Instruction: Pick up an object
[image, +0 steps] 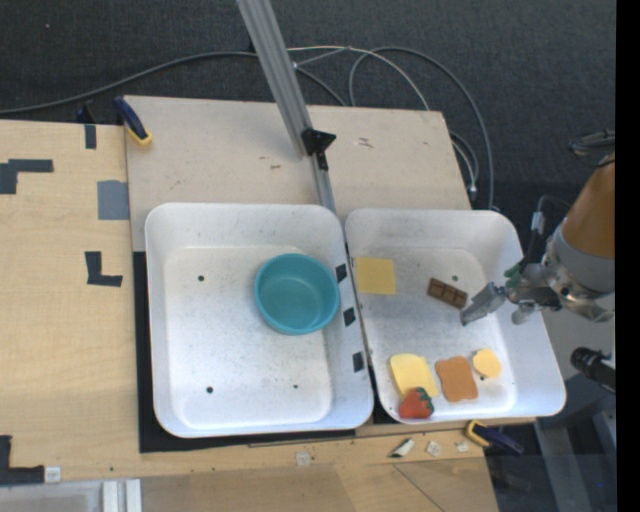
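The scene was viewed from one fixed camera set above the pale wooden bench (60, 300), looking down at a slant. Both shallow white plastic bins (160, 330) were taken in whole, at middle distance, across the lower centre of the frame. Dark carpeted floor (520, 60) was seen along the top.

Grey arm (590, 262) with an orange band, ending in a grey metal gripper (497, 301).
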